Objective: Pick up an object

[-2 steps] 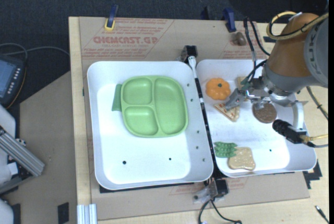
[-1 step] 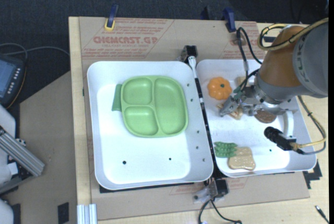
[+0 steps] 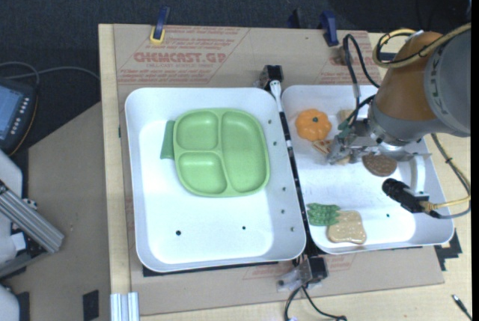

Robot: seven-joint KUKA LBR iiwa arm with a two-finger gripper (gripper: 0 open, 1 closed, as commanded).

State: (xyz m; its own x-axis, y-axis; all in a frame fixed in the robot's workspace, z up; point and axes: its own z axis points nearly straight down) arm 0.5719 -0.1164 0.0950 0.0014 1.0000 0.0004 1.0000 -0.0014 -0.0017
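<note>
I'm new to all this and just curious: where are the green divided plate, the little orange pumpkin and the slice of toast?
green divided plate (image 3: 221,152): camera view, on its centre ridge.
orange pumpkin (image 3: 313,125): camera view, on its body.
slice of toast (image 3: 347,228): camera view, on its middle.

Brown round object (image 3: 379,163) in right bin, half hidden under the arm (image 3: 419,87).
</note>
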